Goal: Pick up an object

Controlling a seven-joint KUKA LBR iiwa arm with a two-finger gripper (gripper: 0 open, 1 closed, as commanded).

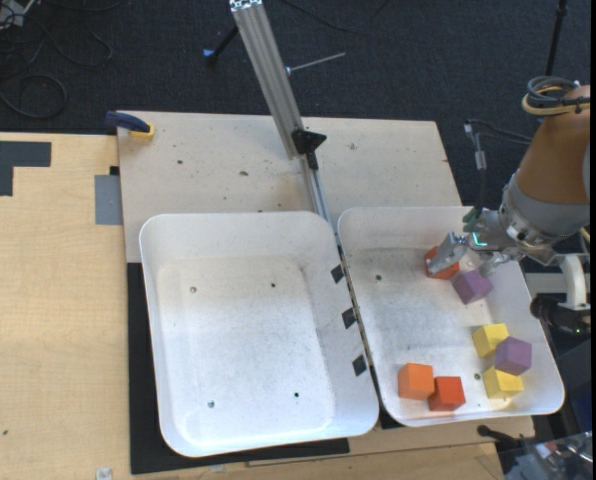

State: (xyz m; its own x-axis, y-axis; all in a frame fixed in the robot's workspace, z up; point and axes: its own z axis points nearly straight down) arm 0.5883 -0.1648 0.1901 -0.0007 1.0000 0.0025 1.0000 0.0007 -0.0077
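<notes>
A red block (441,260) sits at the tip of the gripper (456,258), in the upper part of the right bin (398,230); whether the jaws clamp it or merely touch it cannot be told. Just below the jaws lies a purple block (472,287). Further below, near the bin's lower right corner, a yellow block (490,338), a second purple block (514,355) and another yellow block (502,383) cluster together. An orange block (415,380) and a second red block (447,393) sit side by side, touching, at the lower edge. The left bin (178,238) lies well apart from the jaws.
</notes>
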